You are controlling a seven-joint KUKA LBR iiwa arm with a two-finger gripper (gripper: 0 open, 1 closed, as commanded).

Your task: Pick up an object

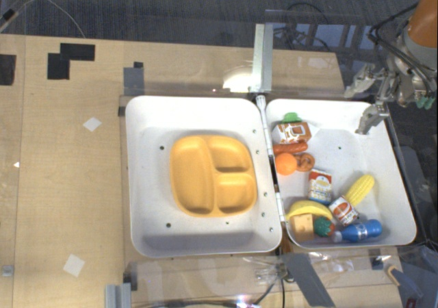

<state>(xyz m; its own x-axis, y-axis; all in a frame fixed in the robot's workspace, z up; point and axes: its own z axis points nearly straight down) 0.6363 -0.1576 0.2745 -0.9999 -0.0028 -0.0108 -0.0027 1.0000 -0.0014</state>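
Note:
The right bin (383, 156) holds a heap of toy food along its left and front sides. Among it are an orange ball (286, 163), a yellow corn cob (361, 189), a banana (308, 209), a small red and white carton (319, 185), a can (343, 211) and a blue bottle (361, 231). A green-topped item (292, 118) and an orange packet (291, 134) lie at the bin's far left. My gripper (374, 113) hangs over the bin's far right corner, apart from every object, with nothing seen in it.
The left bin (147, 163) bears a yellow divided plate (212, 174) in its middle. A metal post (263, 53) stands behind the seam between the bins. Cables trail behind the right bin near the arm (417, 33).

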